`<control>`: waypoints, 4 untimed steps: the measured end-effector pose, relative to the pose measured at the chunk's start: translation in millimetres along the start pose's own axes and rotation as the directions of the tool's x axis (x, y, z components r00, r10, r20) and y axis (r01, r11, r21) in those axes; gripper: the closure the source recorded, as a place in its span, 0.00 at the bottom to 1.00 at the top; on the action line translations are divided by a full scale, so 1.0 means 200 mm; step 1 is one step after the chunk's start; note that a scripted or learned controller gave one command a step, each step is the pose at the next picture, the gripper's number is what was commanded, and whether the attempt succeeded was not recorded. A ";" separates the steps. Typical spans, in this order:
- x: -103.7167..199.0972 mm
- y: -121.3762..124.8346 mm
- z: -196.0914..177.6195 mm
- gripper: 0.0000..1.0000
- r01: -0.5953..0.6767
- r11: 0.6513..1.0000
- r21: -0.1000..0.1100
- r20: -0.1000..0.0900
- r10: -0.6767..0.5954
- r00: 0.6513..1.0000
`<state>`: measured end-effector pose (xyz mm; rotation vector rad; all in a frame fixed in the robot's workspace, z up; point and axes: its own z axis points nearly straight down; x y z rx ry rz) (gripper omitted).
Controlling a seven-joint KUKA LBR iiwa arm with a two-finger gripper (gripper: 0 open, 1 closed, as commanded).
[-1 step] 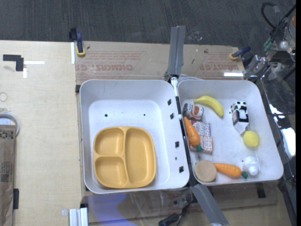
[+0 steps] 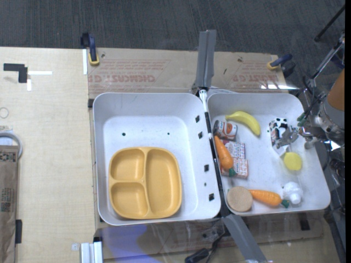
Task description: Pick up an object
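Note:
The right bin [image 2: 263,100] holds several small things: a yellow banana [image 2: 244,121], a small can [image 2: 225,129], an orange carrot [image 2: 224,154] lying over a patterned flat pack [image 2: 239,160], a round tan disc [image 2: 239,199], a second carrot [image 2: 266,197], a white lump [image 2: 292,193], a yellow ball [image 2: 293,161] and a black-and-white toy [image 2: 278,128]. My gripper [image 2: 289,139] reaches in low from the right, just right of the black-and-white toy and above the yellow ball. Nothing visibly sits in it.
The left bin [image 2: 142,106] holds a yellow divided plate [image 2: 146,181]. A grey divider [image 2: 206,64] stands between the bins at the back. Clamps [image 2: 279,63] and cardboard line the far side. The arm's metal parts crowd the right bin's right wall.

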<state>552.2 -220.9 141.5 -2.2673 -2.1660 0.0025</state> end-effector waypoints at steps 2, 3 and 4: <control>0.07 0.29 0.24 0.00 -0.051 0.999 -0.005 -0.008 0.051 0.999; 0.06 0.29 0.20 1.00 -0.052 0.999 -0.004 -0.002 0.052 0.999; 0.18 0.23 -0.22 1.00 0.001 1.000 -0.004 0.003 -0.001 1.000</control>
